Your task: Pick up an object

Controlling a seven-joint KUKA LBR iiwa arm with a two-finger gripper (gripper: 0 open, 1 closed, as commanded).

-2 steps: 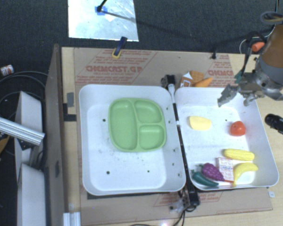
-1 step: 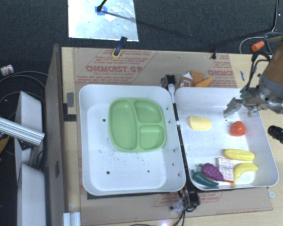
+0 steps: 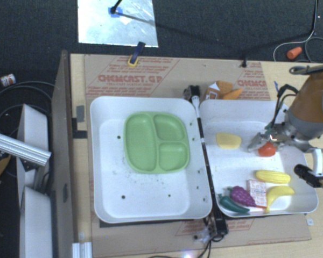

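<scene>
My gripper (image 3: 262,142) is low in the right bin (image 3: 300,160), near its middle, with the arm coming in from the right. A small red tomato-like object (image 3: 267,150) lies directly beneath and against the gripper's tip, partly covered by it. A pale yellow lump (image 3: 228,140) rests just left of the gripper. Toward the bin's front lie a yellow corn cob (image 3: 272,176), a banana (image 3: 277,194), a small printed packet (image 3: 257,189), purple grapes (image 3: 242,196) and a dark green piece (image 3: 234,206).
The left bin (image 3: 107,160) holds a green divided plate (image 3: 156,142). An orange object (image 3: 226,91) sits on the cardboard behind the right bin. The bins' shared rim (image 3: 203,149) runs between them.
</scene>
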